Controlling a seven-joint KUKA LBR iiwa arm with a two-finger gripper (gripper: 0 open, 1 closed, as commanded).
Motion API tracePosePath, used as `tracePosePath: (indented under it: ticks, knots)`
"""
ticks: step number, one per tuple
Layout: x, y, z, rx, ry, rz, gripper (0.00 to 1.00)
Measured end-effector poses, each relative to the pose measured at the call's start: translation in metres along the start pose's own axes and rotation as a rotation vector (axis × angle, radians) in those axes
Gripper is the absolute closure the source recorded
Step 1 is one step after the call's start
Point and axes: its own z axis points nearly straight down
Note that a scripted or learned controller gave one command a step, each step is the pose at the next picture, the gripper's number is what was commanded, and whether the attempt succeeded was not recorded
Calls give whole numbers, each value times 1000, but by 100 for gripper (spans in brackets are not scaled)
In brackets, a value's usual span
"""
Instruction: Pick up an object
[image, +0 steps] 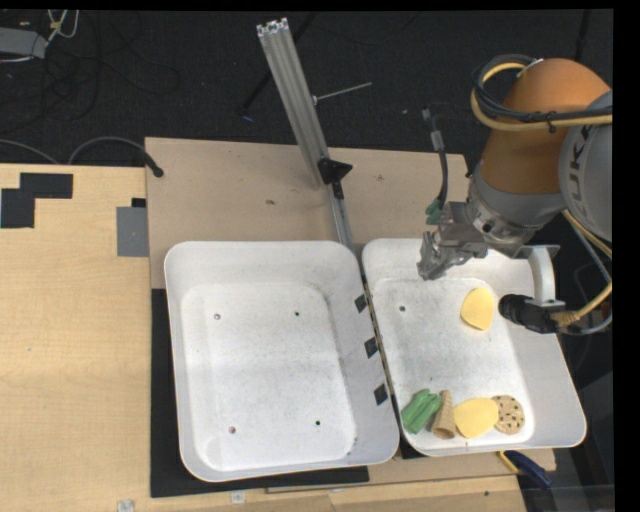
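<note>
Over the upper end of the right bin (560, 425), the tool (437, 262) hangs low on its grey wrist, its dark fingertips close above the white floor near the bin's top-left corner. The tips look drawn near together with nothing visible between them, though from this slant I cannot tell for certain how far apart they stand; it has hold of nothing that shows.

The nearest candidate is a yellow piece (478, 308), lying alone on the bin floor at about four o'clock from the tool, near but clearly apart from it. It sits in open space, which I judge makes it the easier pick.

The other things have gathered at the bin's lower end, at roughly six o'clock from the tool and well apart from it: a green piece (421, 409), a tan cone (443, 414), a second yellow piece (475, 417) and a cookie (508, 413), crowded side by side and touching along the bottom wall. Packed so, they would likely leave little room for fingers.

The left bin (185, 300) lies at nine o'clock, on the bench (70, 300).
</note>
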Motion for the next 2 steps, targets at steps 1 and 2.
tracePosePath:
  ticks: [1,2]
  knots:
    - [53,-16,1,1,0,-1,100]
    - [104,-32,8,2,0,-1,100]
